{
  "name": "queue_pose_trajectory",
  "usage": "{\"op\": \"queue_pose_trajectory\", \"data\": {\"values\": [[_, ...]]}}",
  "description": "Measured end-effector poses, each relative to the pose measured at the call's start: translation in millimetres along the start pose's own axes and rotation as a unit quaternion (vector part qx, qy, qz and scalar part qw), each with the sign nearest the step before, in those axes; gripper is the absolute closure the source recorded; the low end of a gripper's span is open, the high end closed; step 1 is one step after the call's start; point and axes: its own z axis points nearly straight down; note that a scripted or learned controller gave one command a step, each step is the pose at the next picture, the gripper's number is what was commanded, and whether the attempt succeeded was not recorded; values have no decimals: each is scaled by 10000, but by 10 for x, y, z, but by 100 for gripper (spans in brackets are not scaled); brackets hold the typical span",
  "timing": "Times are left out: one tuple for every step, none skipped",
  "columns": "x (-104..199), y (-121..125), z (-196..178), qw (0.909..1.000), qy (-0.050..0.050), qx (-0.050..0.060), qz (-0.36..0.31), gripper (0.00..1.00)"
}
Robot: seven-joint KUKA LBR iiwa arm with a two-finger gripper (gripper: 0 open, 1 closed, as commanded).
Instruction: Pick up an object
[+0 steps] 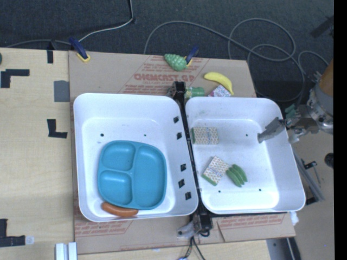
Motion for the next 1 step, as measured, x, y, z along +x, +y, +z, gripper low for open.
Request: {"op": "queue_pose_trajectory", "data": {"values": [[496,-258,1883,10000,7,-26,-2,0]]}}
